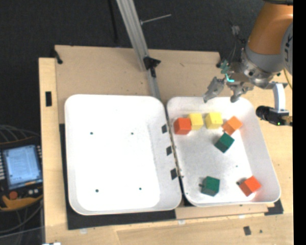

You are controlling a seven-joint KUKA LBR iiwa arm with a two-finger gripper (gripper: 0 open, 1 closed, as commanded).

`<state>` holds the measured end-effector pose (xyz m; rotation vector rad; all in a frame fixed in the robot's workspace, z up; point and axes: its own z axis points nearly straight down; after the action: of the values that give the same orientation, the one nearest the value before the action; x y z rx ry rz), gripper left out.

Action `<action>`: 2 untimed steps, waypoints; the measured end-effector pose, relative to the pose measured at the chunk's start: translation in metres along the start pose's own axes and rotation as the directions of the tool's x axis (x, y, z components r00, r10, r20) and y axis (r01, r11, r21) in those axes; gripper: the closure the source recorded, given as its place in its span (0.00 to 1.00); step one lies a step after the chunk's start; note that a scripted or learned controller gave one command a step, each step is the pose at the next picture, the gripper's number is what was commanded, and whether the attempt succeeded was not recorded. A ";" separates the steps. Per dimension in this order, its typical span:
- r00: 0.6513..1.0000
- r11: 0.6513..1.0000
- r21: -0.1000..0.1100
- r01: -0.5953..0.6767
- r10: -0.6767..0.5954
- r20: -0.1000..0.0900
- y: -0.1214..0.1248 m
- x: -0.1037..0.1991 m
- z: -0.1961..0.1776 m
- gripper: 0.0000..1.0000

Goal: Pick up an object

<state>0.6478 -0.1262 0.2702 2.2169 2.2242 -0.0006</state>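
Starting at the left, we see a handheld control pendant resting off the counter's edge, its screen lit. Next comes the left bin, with nothing but a few dark dots on its floor. A slanted metal rail runs down to the seam between the bins.

In the right bin lie the candidates. Along the far side a red block, two yellow blocks and an orange block sit in a near-touching row, with a green block just below the orange one. Nearer us, a second green block and a red-orange block lie well apart.

The claw hovers above the bin's far rim, its fingers spread apart and holding nothing. We judge this to be the approach step: nothing is grasped yet. The next move calls for descending over one block, and the crowded row leaves little finger room.

The counter is pale wood; beyond it the floor is dark.
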 end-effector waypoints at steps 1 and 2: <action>1.000 1.000 0.006 -0.004 0.004 0.001 0.000 -0.004 0.063 0.00; 1.000 1.000 0.006 -0.005 0.005 0.001 -0.005 -0.003 0.125 0.00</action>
<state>0.6429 -0.1294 0.1453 2.2254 2.2208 -0.0077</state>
